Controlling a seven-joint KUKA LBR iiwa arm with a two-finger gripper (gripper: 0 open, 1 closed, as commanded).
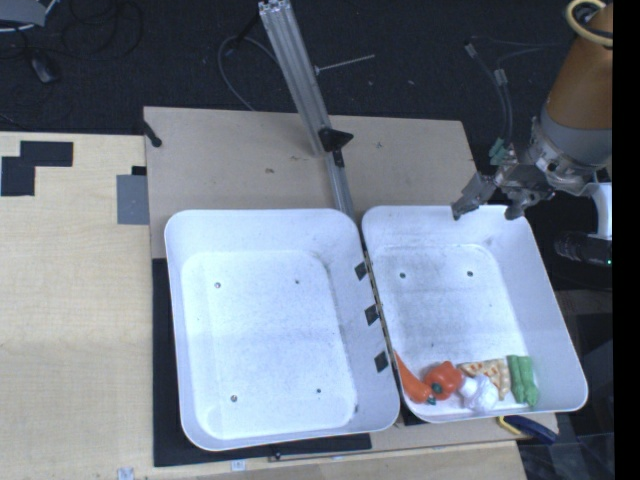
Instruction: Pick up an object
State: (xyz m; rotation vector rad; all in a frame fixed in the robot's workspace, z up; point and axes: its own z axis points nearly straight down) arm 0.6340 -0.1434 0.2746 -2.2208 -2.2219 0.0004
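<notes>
The gripper (492, 200) hangs over the far right corner of the right bin (470, 258), its two dark fingers spread apart with nothing between them. The things to pick lie well apart from it, huddled along the near edge of that same bin: an orange carrot-like piece (408, 379) by the near left corner, a red-orange lump (444, 376) just beside it, a white crumpled object (478, 393), a pale tan patterned piece (486, 371) touching it, and a green ridged object (522, 379) at the right end of the row. These pieces are small and crowd one another, so their exact kinds and which overlaps which are hard to make out. The arm's orange band (583, 78) is cut off at the top right of the view. The left bin (262, 318) sits alongside, joined to the right one by small black clips (372, 314) on the shared rim. A slanted aluminium rail (304, 88) rises from behind the bins, and dark cables (240, 53) trail on the black floor beyond the bench (230, 158).
</notes>
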